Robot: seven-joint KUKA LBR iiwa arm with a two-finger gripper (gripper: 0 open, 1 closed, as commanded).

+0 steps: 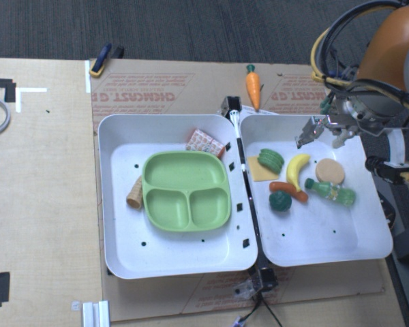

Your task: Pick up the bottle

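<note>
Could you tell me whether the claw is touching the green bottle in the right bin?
Apart. The camera view shows the claw over the bin's far edge, with bare white floor and a round tan item between it and the bottle.

Bottle (331, 193) beside banana (298, 169)
</note>
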